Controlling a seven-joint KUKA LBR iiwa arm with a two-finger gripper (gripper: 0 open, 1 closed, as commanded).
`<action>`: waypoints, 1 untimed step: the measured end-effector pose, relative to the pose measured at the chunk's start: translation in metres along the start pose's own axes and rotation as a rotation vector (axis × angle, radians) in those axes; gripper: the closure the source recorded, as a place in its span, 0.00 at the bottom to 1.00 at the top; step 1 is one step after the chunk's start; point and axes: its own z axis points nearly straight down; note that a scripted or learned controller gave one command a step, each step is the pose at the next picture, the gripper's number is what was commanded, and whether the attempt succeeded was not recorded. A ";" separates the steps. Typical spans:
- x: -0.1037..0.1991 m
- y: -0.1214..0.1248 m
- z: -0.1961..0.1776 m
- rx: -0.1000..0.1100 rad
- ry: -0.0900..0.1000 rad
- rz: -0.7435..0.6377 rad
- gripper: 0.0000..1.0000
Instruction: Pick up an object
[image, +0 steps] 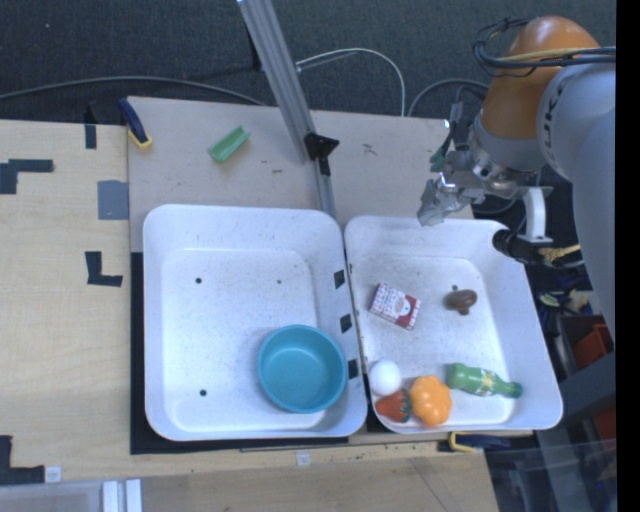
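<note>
— Two white bins on the bench: what does each contain?

— Left bin (175, 240): a blue bowl (301, 367) near its front right corner. Right bin (520, 330): a red-and-white carton (394, 305) towards the centre, a small brown object (461, 299) to its right, a green bottle (482, 381) lying on its side, and, in the front left corner, a white egg (385, 377), an orange pepper (431, 400) and a red item (394, 406), close together.

— And the gripper (437, 208)?

— Above the right bin's far rim, well apart from every object. Nothing appears between its fingers; whether they stand parted or closed cannot be told at this angle.

— Elsewhere?

— A green block (228, 144) lies on the bench behind the left bin.
</note>
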 end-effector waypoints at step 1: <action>0.000 0.001 -0.051 -0.001 0.000 0.000 1.00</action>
